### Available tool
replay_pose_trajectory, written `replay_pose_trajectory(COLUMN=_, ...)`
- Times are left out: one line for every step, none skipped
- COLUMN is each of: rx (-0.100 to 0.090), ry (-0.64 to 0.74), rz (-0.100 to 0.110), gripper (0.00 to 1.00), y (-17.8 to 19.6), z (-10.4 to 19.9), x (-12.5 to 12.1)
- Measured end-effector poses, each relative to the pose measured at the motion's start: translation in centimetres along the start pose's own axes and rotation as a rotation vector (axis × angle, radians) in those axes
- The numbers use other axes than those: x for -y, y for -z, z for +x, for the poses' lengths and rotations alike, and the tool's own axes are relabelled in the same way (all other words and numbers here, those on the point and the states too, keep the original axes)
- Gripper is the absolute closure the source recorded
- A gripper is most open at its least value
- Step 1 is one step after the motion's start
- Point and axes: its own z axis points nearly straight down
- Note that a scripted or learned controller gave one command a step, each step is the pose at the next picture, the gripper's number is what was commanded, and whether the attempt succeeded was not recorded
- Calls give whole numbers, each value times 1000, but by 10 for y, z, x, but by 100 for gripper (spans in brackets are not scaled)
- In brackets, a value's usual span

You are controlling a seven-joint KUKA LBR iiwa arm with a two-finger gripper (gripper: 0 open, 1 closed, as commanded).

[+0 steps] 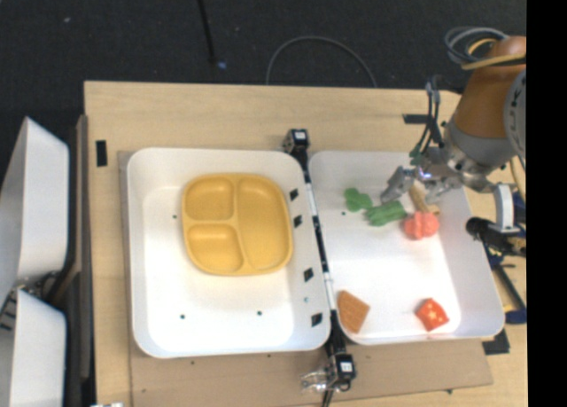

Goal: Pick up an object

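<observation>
Orange wedge (353, 311) and red block (432, 314) at the near rim of the right bin (381, 259); pick not yet made.
Right bin also holds a green piece (358, 199) and a second green piece (386, 214) just beside it, with a pink object (421, 225) close to their right. Left bin (159, 308) carries a yellow divided plate (237, 223), three compartments, nothing in them. Both bins sit side by side on the desk (221, 108). Gripper (415, 185) is low over the far part of the right bin, just above the green pieces and pink object; its fingers look spread, with nothing seen between them. Status, as judged: approach under way, all five candidate objects resting on the bin floor; closing on one and lifting it are left to do.
</observation>
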Motion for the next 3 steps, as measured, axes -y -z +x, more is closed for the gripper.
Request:
replay_pose_trajectory(rx=0, ry=3, rz=-2, gripper=0, y=-44, z=5, x=-3)
replay_pose_trajectory(rx=1, ry=4, rz=-8, gripper=100, y=-30, z=4, x=-5)
replay_pose_trajectory(rx=1, ry=4, rz=-10, gripper=100, y=35, z=6, x=-7)
